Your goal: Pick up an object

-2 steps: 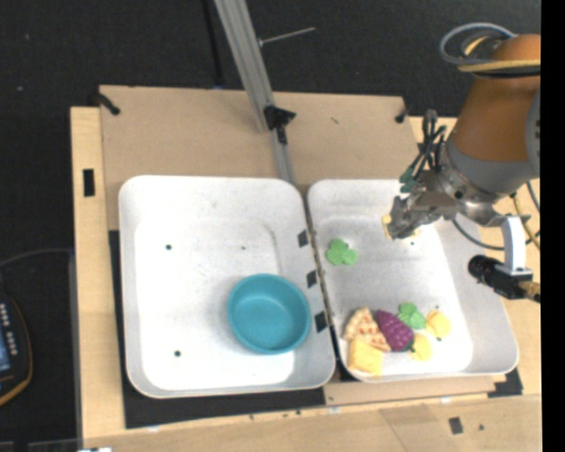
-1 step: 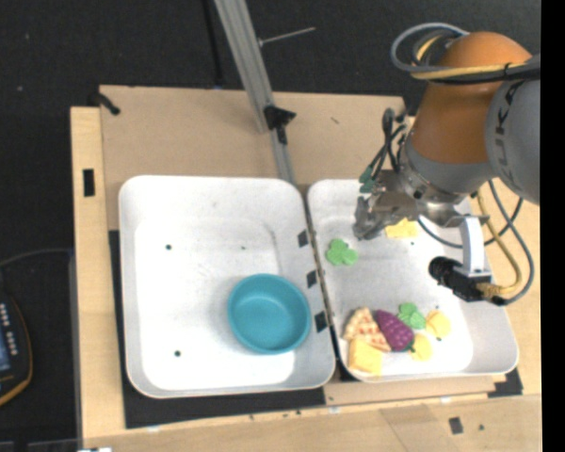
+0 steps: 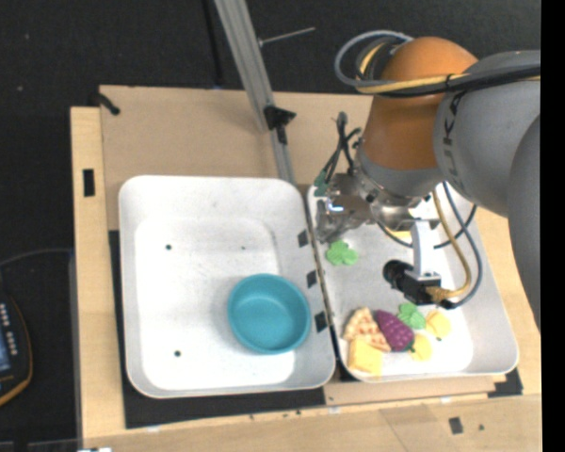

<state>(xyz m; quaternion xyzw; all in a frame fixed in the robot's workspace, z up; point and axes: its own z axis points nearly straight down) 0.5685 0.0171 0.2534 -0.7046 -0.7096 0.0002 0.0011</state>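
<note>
My gripper (image 3: pixel 333 217) hangs low over the upper left part of the right bin (image 3: pixel 490 347), close to the wall it shares with the left bin. Directly under it, a little toward the front, lies a small green toy (image 3: pixel 340 252). At the front of the same bin several toys are piled: a pizza slice (image 3: pixel 360 324), purple grapes (image 3: pixel 393 329), a yellow block (image 3: pixel 364 356), a green piece (image 3: pixel 411 313) and two small yellow pieces (image 3: pixel 438 323). The arm's orange band and grey body cover the back of this bin.
A blue bowl (image 3: pixel 266 313) sits at the front right of the left bin (image 3: pixel 169 215). A black part with cables (image 3: pixel 397 273) hangs off the wrist above the toys. A grey metal pole (image 3: pixel 250 64) slants in from the back toward the bins' junction.
</note>
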